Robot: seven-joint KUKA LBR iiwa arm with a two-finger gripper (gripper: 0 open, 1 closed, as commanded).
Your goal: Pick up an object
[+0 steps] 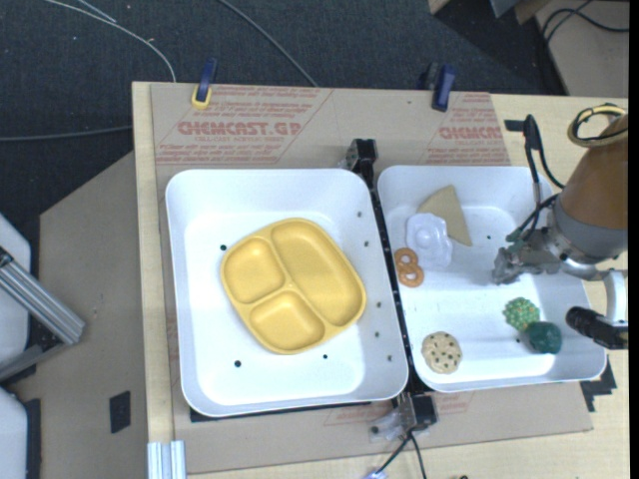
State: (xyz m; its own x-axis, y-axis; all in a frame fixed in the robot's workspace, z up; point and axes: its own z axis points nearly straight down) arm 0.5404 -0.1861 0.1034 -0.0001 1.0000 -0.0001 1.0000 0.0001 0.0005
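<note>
The arm (pixel 599 193) is cut off at the frame's right edge; the pincer (pixel 511 264) is too small to read its state.

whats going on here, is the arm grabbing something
A grey robot arm reaches in from the right, its gripper low over the right bin, with nothing visibly held. That bin holds a cookie, a pretzel, a broccoli piece, a dark green item, a tan wedge and a clear white object. The left bin holds a yellow divided plate.
</note>
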